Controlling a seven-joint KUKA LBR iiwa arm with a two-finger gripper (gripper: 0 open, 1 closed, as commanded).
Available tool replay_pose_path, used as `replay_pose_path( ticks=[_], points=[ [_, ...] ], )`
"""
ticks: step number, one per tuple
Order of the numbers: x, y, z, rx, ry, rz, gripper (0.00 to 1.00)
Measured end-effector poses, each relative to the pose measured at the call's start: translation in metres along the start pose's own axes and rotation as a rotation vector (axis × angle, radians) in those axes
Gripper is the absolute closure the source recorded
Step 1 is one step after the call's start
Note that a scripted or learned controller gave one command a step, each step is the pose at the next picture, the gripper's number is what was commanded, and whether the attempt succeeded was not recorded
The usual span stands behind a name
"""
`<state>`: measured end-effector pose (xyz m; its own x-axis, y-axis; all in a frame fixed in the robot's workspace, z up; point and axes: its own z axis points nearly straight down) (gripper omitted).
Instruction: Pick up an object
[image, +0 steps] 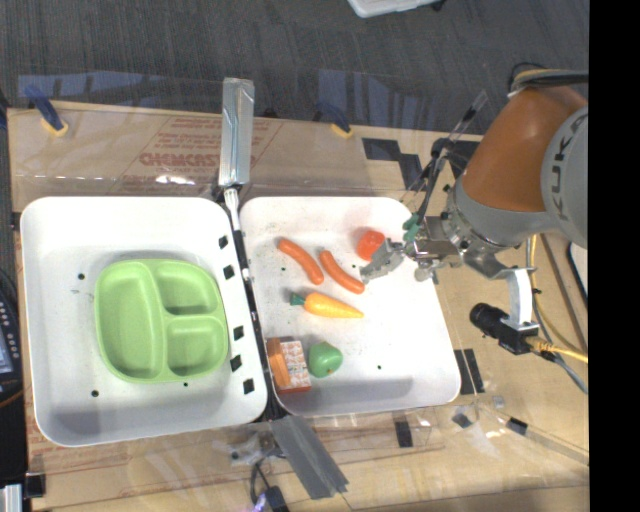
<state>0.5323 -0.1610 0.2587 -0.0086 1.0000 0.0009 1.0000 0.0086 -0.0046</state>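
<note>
A single fixed camera looks down at a slant from above the desk (100, 130), far enough to take in both white bins, the left bin (50, 300) and the right bin (400, 330), side by side. The arm (520, 150) enters from the frame's right, dark floor along the top.

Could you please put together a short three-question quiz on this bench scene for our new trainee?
1. True or false: the green divided plastic plate lies in the left white bin.
2. Which toy lies nearest the two-finger gripper? A) yellow-orange toy carrot B) small red toy tomato C) green toy pear
3. How many orange toy sausages lie in the right white bin?

Key: 1 true; 2 B; 3 two.
</note>
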Motion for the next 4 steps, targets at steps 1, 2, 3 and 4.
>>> replay_pose_path(
  ticks=[1,2,3,4],
  points=[
    [0.000,0.000,-0.010,0.002,0.001,-0.005,1.00],
    [0.000,0.000,-0.010,0.002,0.000,-0.006,0.00],
    [0.031,0.043,0.101,0.002,0.000,-0.201,0.00],
    [0.049,0.035,0.168,-0.001,-0.001,-0.226,0.00]
  ],
)
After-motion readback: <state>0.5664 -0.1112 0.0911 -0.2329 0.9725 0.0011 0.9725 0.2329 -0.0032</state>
